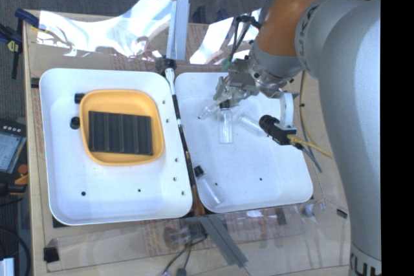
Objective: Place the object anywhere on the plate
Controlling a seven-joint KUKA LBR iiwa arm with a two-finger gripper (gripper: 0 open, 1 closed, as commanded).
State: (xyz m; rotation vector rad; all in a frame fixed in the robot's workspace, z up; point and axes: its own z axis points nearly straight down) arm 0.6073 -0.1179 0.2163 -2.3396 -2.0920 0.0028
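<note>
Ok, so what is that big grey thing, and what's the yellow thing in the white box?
The big grey thing with the orange band is a robot arm. At its end is a gripper, which works like a hand for picking things up. One camera looks down on it all from above. The bench has two white bins. The gripper hangs over the right bin. In the left bin lies a yellow plate, and a dark ridged block rests on it. I can't tell whether the gripper holds anything.
</note>
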